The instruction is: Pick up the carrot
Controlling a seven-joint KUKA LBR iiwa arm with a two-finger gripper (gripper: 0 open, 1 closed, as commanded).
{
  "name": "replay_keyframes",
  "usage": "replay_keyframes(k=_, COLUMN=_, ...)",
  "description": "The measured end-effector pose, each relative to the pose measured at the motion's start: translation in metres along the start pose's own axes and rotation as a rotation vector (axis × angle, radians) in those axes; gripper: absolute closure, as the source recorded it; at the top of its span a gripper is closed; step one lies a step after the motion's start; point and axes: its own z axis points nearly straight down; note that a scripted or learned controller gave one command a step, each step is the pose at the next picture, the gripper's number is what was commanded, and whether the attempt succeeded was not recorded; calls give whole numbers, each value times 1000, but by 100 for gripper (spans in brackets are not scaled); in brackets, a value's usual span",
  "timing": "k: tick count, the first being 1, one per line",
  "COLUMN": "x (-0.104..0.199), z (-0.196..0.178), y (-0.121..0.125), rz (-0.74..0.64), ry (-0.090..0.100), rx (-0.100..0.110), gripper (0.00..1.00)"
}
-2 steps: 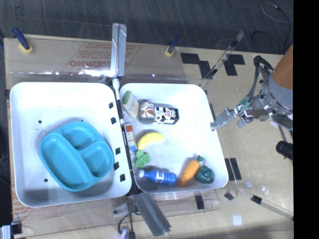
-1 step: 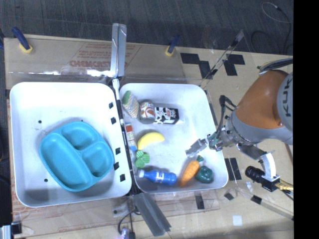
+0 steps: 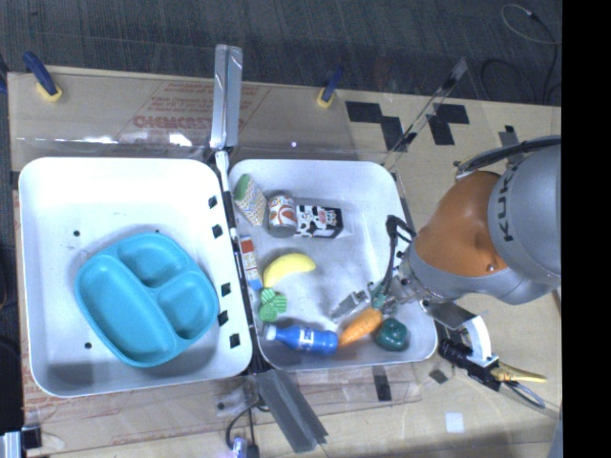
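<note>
Gripper point(image 3: 351, 303): reaching down from the right into the right bin point(image 3: 315, 168), near its near-right corner. Open or closed: not showing clearly, so cannot tell. Carrot point(image 3: 360, 326): lying just beside it on the near side, not lifted. Sitting right of that, a dark green ball point(image 3: 391, 334); left, a blue bottle point(image 3: 304, 339). Farther off, a banana point(image 3: 288, 267). Resting in the left bin point(image 3: 29, 256), a blue plate point(image 3: 146, 297).
</note>
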Motion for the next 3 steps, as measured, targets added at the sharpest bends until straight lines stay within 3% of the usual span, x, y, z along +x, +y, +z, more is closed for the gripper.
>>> replay_keyframes(k=1, x=0, z=-9, y=0, rz=-5, ry=0, rx=1, gripper=100)
replay_keyframes(k=2, x=86, z=-106, y=26, rz=-39, ry=-1, rx=-1, gripper=100)
replay_keyframes(k=3, x=85, z=-105, y=25, rz=-39, ry=-1, rx=0, gripper=0)
